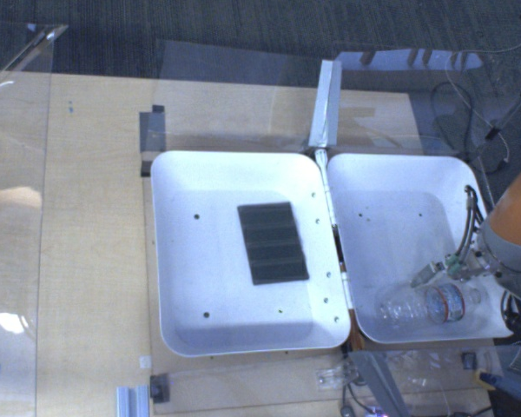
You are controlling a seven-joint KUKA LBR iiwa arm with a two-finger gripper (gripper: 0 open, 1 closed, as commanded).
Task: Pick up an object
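Overhead, wooden bench point(78, 259), left bin point(182, 320) with dark ribbed block point(273, 243), right bin point(391, 189) with clear bottle point(421, 304), gripper point(443, 270) state unclear.

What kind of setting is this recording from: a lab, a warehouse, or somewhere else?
Most likely a robotics lab bench for grasping trials. Two shallow white bins sit side by side on a wooden bench, a clear plastic bottle lies in the right one, and loose cables trail nearby.

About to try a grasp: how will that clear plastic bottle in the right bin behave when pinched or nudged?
The bottle lies on its side, so it will probably roll if nudged. It looks clear and empty, so likely light, and its walls may buckle.
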